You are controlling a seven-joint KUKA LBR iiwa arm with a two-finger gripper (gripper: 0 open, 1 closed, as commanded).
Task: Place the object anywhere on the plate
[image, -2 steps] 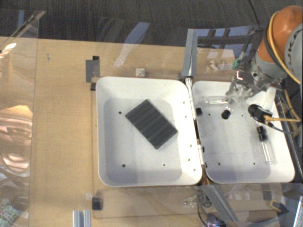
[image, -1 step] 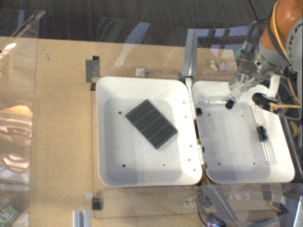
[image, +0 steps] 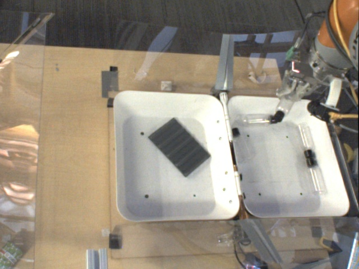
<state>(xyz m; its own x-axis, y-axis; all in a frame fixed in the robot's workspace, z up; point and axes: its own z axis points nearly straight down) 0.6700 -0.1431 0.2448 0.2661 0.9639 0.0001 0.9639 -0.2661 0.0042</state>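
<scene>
A dark grey ridged plate [image: 179,147] lies flat and turned at an angle in the middle of the left bin [image: 129,206]. In the right bin [image: 291,209], a small clear tube [image: 255,118] lies near the back wall. My gripper [image: 279,114] reaches down from the upper right, and its dark tip sits at the right end of that tube. Whether the tip touches or grips the tube is too small to tell. A second, longer clear tube [image: 314,170] lies along the right bin's right side with a small black piece [image: 308,158] on it.
A small black bit [image: 235,131] sits at the right bin's left wall. A grey metal post [image: 225,60] stands behind the seam between the bins. A black clamp [image: 110,83] is fixed on the bench at the back left.
</scene>
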